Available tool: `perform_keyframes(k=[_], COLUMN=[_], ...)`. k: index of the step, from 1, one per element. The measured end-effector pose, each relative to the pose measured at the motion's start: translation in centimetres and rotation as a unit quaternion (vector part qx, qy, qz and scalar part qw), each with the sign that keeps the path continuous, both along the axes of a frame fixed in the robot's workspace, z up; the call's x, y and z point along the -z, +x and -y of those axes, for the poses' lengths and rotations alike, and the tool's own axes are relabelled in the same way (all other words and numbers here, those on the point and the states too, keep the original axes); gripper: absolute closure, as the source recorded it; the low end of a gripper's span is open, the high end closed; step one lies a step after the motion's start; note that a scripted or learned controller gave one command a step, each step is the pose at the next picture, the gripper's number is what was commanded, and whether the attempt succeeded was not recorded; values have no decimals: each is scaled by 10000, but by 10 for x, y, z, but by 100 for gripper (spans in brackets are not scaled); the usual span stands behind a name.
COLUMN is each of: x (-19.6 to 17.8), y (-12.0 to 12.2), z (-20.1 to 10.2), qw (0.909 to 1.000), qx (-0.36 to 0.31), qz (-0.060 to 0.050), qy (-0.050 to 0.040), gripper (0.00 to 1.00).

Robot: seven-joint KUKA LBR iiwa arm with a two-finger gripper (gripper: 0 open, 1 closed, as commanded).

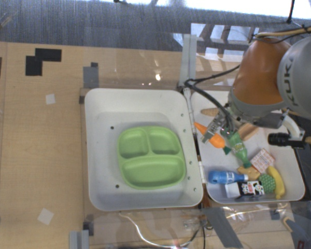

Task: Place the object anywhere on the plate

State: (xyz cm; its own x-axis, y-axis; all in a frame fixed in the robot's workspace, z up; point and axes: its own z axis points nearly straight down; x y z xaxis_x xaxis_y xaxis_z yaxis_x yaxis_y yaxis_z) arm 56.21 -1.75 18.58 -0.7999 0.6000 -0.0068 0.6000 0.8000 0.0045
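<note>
Camera view: my hand (219, 127) hangs low over the carrot (209, 134); finger state I cannot tell; plate (151, 156) lies well left.

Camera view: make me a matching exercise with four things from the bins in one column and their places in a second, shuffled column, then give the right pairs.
Things:
1. plate
2. carrot
3. blue bottle
4. banana

Places:
A. near the right bin's right-hand front corner
B. alone in the left bin
C. by the gripper, at the right bin's left wall
D. lying along the front of the right bin, near its left side

Pairs: 1-B, 2-C, 3-D, 4-A
</note>
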Motion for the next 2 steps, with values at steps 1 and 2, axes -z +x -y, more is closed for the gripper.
perform_keyframes(k=[1,2], x=[-33,1], y=[-2,-3], z=[-70,-104], qw=[9997,9969], qx=[230,789], qz=[12,-23], qy=[21,16], gripper=[100,100])
